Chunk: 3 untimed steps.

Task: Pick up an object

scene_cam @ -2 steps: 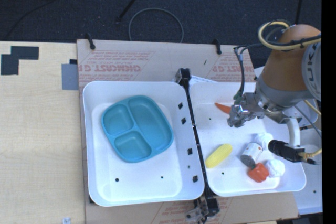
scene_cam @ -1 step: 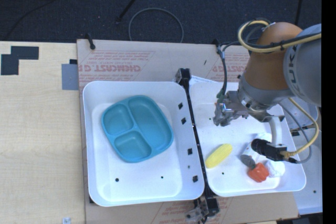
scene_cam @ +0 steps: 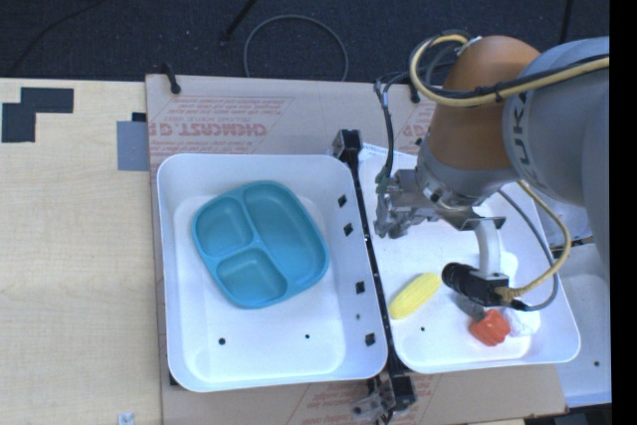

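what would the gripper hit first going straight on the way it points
Probably the bare floor of the right bin: the gripper seems to point down, with the yellow object off that line, though depth is unclear.

The left bin [scene_cam: 259, 343] and the right bin [scene_cam: 438, 345] are seen in white, the plate [scene_cam: 261, 244] in turquoise, the corn-shaped piece [scene_cam: 414, 295] in yellow, the small lump [scene_cam: 490, 327] in orange-red, and the arm [scene_cam: 567, 114] in grey with an orange band

Glossy blue plastic plate [scene_cam: 261, 244], smooth.
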Each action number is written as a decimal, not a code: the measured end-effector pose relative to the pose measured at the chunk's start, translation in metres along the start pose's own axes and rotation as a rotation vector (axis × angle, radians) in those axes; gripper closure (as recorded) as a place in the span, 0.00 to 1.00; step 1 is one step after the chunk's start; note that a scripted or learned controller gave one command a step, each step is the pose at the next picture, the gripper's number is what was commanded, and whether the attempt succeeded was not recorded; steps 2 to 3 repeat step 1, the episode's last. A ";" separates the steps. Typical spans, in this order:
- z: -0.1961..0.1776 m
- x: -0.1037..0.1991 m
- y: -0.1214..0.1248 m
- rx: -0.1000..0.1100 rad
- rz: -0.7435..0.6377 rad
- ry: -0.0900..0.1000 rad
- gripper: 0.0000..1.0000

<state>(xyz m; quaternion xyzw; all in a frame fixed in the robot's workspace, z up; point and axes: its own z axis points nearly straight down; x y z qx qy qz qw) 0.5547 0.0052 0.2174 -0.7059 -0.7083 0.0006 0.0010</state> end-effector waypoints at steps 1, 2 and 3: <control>0.005 0.057 0.010 0.001 -0.001 0.001 1.00; 0.005 0.057 0.010 0.001 -0.001 0.001 1.00; 0.005 0.057 0.010 0.001 -0.001 0.001 1.00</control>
